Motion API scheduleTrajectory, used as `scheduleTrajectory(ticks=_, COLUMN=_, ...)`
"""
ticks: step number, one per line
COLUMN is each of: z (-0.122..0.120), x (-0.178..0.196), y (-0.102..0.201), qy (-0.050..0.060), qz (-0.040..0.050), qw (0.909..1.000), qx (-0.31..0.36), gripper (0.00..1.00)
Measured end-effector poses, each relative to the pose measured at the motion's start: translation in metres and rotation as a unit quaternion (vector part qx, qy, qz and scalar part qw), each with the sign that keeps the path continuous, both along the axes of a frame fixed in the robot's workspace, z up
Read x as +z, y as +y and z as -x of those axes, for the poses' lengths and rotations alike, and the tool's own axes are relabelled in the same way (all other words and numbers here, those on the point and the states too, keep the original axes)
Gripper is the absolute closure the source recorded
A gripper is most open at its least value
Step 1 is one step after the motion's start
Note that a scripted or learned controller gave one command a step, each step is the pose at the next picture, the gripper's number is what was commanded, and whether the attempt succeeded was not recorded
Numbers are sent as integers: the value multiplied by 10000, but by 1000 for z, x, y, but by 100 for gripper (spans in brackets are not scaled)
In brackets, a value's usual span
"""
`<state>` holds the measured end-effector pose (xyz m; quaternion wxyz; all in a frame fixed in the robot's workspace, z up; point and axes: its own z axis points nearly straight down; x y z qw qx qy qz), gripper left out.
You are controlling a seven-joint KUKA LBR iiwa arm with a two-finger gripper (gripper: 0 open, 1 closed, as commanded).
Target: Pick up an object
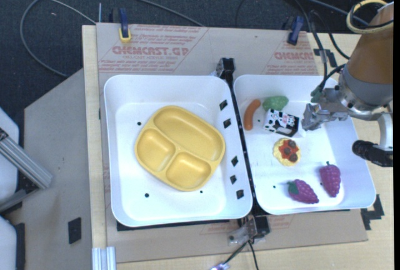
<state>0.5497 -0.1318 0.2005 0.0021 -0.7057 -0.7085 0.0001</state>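
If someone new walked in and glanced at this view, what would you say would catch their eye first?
Most likely the yellow divided plate, lying alone in the left bin. Next, the cluster of toy food in the right bin: an orange sausage, a green piece, a small pizza and two purple grape bunches. The gripper hangs over that bin's upper right part, beside a black-and-white toy.

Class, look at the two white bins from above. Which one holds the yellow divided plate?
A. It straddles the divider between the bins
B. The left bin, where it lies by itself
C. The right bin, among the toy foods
B: the yellow divided plate lies alone in the left bin, while the toy foods, such as the pizza piece, sit in the right bin.
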Motion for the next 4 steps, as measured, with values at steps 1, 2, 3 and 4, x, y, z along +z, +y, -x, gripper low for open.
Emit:
scheduleTrajectory(ticks=1, z=-2, x=15, y=50, qy=-25, qz=1, qw=10000, qx=13, gripper=100)
scheduleTrajectory(ticks=2, z=-1, x=28, y=103, qy=-24, qz=4, qw=10000, qx=10, gripper=100)
scheduleTrajectory(ticks=3, z=-4, x=17, y=161, qy=-1, qz=0, qw=10000, qx=15, gripper=100)
scheduleTrajectory(ticks=4, z=-2, x=29, y=210, qy=-19, qz=-1, qw=10000, qx=12, gripper=100)
